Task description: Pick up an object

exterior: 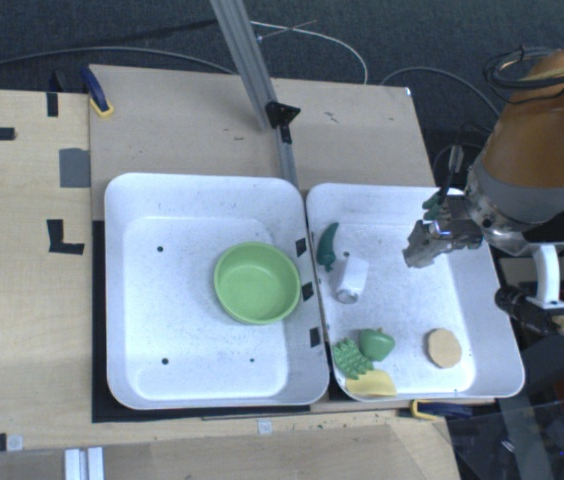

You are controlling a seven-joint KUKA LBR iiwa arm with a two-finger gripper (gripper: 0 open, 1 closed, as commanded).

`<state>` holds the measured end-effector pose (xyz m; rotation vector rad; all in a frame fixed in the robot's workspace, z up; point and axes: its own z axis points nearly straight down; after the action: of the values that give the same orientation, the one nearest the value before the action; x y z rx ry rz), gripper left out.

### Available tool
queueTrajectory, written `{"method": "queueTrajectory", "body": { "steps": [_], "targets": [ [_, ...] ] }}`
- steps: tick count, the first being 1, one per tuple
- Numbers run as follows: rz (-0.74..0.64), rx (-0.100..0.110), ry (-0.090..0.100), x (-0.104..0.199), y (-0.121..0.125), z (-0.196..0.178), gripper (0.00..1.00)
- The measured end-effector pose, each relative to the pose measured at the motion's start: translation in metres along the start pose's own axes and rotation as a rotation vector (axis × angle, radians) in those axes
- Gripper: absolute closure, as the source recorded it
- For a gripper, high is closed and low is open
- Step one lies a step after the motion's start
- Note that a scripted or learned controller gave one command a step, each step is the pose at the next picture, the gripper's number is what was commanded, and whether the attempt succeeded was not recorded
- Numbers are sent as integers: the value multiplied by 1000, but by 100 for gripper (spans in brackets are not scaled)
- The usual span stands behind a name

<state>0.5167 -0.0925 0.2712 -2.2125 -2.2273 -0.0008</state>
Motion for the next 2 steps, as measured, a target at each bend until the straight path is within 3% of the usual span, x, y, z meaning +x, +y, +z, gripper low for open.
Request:
{"method": "queueTrajectory", "body": {
  "steps": [2],
  "targets": [
    [1, 3, -1, 93, -12, 25, 100]
  ]
}}
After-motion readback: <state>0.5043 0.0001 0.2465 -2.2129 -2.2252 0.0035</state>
